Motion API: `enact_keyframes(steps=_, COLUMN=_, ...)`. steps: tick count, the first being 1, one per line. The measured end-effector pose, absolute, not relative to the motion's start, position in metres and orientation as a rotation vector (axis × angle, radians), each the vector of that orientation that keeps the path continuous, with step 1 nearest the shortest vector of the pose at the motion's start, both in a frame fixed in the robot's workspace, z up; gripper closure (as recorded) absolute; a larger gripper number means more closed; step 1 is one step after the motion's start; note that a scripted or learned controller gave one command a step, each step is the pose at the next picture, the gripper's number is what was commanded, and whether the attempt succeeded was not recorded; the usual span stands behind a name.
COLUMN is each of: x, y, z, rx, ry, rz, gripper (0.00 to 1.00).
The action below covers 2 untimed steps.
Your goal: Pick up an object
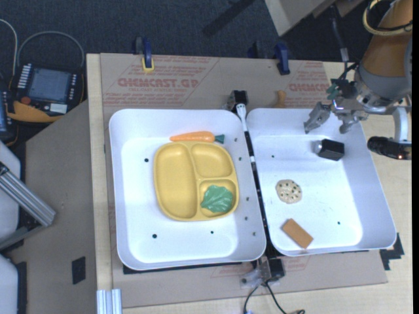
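Gripper (332, 118) spread wide, empty, hovering above far end of right bin (347, 201), beyond cookie (288, 191). Nothing lifted yet. Black block (330, 150) lies between cookie and gripper, likeliest target. Brown wafer (296, 233) just nearside of cookie. Remaining: descend, close, lift.

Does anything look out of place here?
The carrot lies on the floor of the left bin, beyond the far rim of the yellow plate, not in a compartment like the green leaf. Nothing looks spilled or broken.
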<state>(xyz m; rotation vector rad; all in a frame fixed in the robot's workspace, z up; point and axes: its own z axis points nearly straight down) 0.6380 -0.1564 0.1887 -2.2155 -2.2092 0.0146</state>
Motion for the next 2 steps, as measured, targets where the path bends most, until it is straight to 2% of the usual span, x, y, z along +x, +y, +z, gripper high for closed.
enact_keyframes(steps=1, x=0.641, y=-0.156, z=0.198, rx=-2.221, ry=-2.221, rz=0.001, gripper=0.00)
enact_keyframes(steps=2, x=0.651, y=-0.155, z=0.144, rx=-2.216, ry=-2.221, rz=0.005, gripper=0.00)
